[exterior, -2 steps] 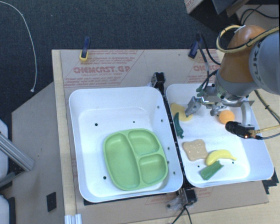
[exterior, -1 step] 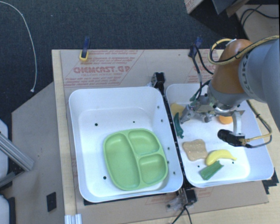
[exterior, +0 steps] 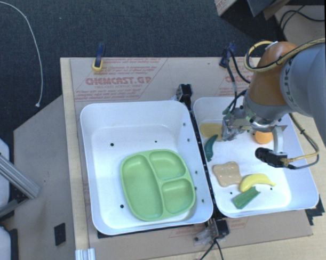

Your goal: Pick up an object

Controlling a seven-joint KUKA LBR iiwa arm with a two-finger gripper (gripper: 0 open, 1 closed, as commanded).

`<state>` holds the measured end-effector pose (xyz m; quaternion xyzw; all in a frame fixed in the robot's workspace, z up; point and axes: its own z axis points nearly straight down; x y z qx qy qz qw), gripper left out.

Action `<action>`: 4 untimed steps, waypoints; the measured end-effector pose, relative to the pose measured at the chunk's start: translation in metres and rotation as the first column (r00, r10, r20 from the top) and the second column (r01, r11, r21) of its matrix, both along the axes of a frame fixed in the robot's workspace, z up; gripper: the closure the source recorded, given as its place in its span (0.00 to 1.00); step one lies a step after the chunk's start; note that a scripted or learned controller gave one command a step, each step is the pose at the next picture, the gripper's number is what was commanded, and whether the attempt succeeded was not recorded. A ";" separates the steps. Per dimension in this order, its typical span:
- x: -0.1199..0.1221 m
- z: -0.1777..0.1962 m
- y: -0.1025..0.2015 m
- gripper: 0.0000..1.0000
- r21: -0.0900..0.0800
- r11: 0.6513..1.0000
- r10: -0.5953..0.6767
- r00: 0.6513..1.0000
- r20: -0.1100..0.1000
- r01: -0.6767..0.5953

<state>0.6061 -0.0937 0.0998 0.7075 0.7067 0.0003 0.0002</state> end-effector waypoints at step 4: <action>0.000 0.150 0.040 1.00 0.001 1.000 0.006 1.000 0.002 -0.006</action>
